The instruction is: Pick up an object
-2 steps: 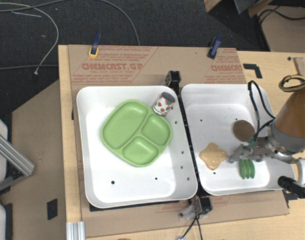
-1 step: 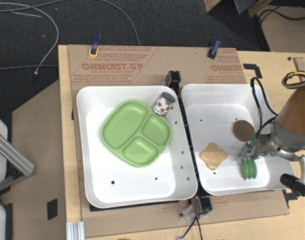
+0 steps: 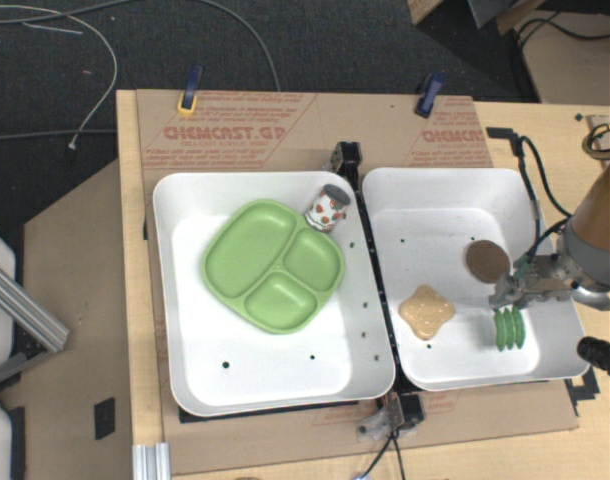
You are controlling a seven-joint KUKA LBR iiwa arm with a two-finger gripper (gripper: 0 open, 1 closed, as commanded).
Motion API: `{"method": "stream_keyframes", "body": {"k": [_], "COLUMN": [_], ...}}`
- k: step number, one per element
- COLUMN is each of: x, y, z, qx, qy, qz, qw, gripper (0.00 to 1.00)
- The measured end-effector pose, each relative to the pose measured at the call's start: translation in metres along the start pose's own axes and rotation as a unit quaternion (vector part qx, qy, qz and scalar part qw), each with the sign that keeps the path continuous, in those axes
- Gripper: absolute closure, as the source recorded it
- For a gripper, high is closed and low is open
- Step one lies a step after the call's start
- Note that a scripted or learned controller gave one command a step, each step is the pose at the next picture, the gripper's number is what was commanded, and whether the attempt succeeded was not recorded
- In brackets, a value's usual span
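Observation:
In the right bin (image 3: 425, 203) lie three things: a brown round disc (image 3: 485, 259), a tan lumpy cookie-like piece (image 3: 426, 312) and a green ridged object (image 3: 510, 330). My gripper (image 3: 513, 295) hangs low at the right side of this bin, directly over the top end of the green ridged object and just below-right of the brown disc. The grey arm (image 3: 593, 230) comes in from the right. Whether the gripper touches the green object is unclear.
The left bin (image 3: 185, 298) holds a green divided plate (image 3: 273, 265) and a small white cup with red spots (image 3: 327, 208) lying at its upper right corner. A black clamp (image 3: 346, 155) sits between the bins at the back. Cables run along the right bin's far edge.

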State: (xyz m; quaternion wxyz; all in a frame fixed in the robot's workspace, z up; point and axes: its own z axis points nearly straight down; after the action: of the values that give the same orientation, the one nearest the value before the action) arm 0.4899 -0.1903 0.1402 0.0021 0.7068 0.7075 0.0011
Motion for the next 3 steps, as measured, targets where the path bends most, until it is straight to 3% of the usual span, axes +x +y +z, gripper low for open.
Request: {"method": "stream_keyframes", "body": {"k": [2, 3], "x": [-0.008, 0.048], "y": [0.003, 0.020], "z": [-0.103, -0.106], "qx": [-0.002, 0.001], "qy": [-0.001, 0.001], "qz": [0.000, -0.003], "qw": [1.0000, 1.0000], "gripper": [1.00, 1.00]}}
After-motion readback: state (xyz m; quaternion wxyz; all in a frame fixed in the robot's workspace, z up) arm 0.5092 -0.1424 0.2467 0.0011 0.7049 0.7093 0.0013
